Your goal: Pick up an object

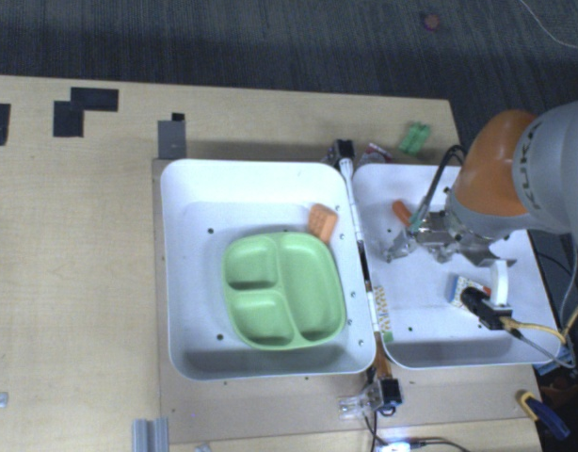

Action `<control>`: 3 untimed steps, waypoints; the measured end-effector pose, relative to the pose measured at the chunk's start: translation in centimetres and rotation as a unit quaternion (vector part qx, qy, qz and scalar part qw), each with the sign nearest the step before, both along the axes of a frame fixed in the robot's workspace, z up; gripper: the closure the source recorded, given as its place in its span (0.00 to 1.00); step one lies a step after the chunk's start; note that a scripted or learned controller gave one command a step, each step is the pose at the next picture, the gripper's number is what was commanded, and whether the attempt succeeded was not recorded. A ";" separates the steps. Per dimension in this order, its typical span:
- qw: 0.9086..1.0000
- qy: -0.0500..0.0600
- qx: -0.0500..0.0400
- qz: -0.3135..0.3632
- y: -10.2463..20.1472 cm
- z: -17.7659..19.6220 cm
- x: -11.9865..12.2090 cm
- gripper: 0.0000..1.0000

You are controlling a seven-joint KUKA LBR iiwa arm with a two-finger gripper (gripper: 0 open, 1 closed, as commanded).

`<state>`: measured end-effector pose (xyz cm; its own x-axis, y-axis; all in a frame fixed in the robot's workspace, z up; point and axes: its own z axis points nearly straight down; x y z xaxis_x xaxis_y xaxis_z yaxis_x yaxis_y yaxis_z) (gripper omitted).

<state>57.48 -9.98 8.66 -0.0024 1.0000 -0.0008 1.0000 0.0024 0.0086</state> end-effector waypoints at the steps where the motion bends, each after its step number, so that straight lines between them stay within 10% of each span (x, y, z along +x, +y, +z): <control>1: 1.000 0.002 0.001 0.001 0.9 -0.1 5.6 0.00; 2: 1.000 -0.002 0.000 0.002 0.9 1.2 5.8 1.00; 3: 1.000 0.000 0.000 0.002 4.9 20.8 9.5 1.00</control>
